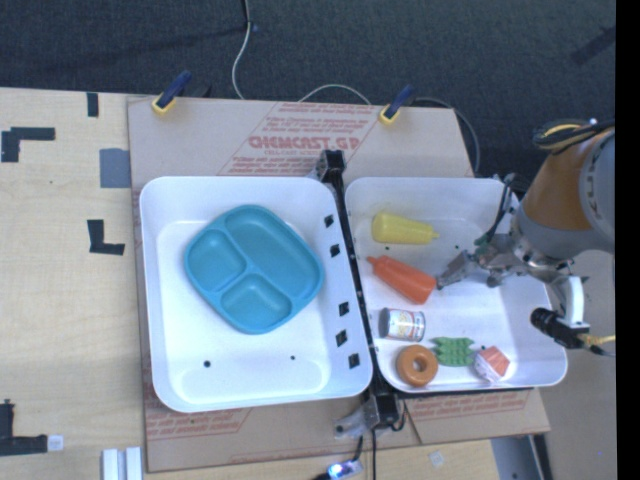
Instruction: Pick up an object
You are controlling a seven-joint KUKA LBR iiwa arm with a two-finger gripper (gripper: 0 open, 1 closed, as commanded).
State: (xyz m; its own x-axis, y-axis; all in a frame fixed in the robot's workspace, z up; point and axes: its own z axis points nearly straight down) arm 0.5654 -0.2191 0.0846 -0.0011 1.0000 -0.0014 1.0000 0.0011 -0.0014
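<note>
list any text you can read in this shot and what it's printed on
"CHEMCAST GP": red print on the brown board under the bins, seen upside down behind the left bin.
Smaller red lines around it on the board: too blurred to read.
Label on the small jar in the right bin: too small to read.

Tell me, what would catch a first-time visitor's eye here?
Probably the big blue divided plate, lying alone in the left white bin. Next, the bright clutter in the right bin: a yellow piece at the top, an orange carrot-like piece below it, and a doughnut near the front edge. The grey arm with its orange band leans in from the right, its gripper low beside the carrot-like piece.
</note>
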